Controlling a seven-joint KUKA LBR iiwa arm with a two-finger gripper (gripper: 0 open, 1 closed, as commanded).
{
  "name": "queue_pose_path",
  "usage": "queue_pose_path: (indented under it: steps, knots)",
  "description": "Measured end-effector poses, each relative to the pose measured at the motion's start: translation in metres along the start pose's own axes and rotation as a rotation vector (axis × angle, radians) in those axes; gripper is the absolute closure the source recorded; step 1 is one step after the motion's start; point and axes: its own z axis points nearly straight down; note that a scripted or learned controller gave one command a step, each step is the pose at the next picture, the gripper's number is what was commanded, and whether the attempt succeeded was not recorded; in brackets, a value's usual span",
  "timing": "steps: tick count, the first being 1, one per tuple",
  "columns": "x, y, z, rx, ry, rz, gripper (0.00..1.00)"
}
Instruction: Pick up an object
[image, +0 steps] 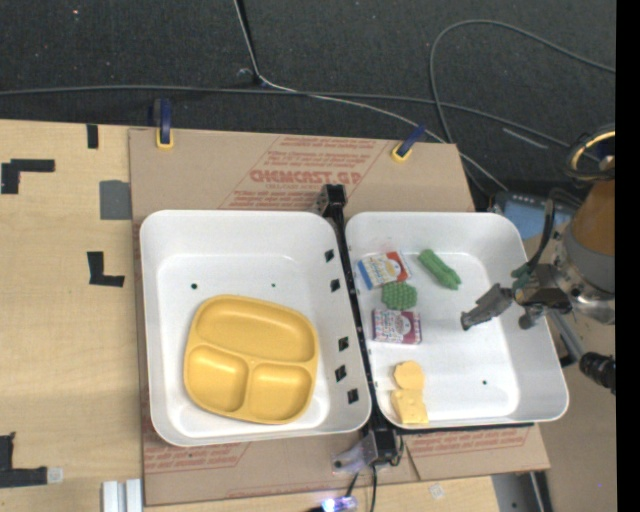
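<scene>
The right bin (500, 235) holds several small items. A green pickle-shaped toy (439, 268) lies near its back. A white, blue and red packet (383, 268), a green bumpy piece (399, 296) and a pink packet (396, 325) sit along its left side. Two yellow pieces (409, 391) rest at its front left corner. My gripper (498, 316) hangs over the right half of this bin, to the right of all the items. Its fingers are open, with nothing between them.
The left bin (160, 250) carries a yellow divided plate (250, 358). A black divider (345, 300) runs between the two bins. The arm's wrist (590, 250) stands over the right bin's right rim. Cables cross the dark bench behind.
</scene>
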Motion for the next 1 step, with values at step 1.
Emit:
queue_pose_path:
  steps: [1]
  knots:
    - [0.0003,0.0022,-0.0051,-0.01,-0.002,-0.004,0.0]
